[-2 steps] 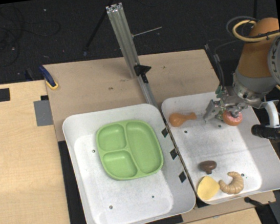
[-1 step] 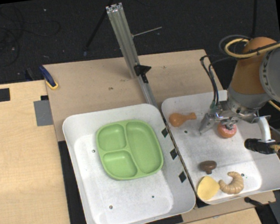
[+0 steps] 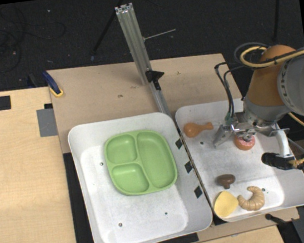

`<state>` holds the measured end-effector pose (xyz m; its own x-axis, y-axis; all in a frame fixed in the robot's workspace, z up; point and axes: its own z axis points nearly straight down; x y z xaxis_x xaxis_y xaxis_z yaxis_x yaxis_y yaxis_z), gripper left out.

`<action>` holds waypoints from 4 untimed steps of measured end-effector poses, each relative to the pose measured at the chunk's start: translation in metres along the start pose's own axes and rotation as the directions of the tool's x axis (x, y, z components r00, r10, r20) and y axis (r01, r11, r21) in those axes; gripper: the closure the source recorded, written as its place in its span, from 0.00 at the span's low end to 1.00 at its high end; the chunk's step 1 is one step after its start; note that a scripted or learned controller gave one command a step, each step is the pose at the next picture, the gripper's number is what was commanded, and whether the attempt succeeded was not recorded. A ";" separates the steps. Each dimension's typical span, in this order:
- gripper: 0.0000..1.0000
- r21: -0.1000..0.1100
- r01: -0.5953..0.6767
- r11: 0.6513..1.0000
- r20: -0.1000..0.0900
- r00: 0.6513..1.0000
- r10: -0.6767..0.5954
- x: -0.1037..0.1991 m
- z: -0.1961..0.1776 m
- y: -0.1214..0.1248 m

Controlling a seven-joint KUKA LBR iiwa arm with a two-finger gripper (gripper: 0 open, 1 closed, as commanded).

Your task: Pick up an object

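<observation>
floor (image 3: 43, 26): dark, cables strewn | surface (image 3: 103, 91): tan board | light wood panel (image 3: 21, 187) at left, black and grey patches | aluminium post (image 3: 138, 52) upright at back

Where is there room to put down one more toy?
Left bin: bare floor below the green divided plate. Right bin: a small patch between the orange drumstick and brown piece. Crowded by the croissant, yellow piece and gripper.
</observation>
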<state>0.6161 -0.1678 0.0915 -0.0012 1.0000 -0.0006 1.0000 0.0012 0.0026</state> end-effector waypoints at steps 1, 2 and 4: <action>1.00 -0.011 -0.002 1.000 0.010 1.000 0.002 -0.004 -0.013 0.002; 1.00 0.001 -0.005 1.000 -0.001 1.000 0.005 -0.004 -0.057 -0.003; 1.00 -0.002 0.000 1.000 0.001 1.000 0.000 -0.008 -0.158 0.007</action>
<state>0.6230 -0.1752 0.2496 -0.0013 1.0000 -0.0012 1.0000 0.0013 0.0042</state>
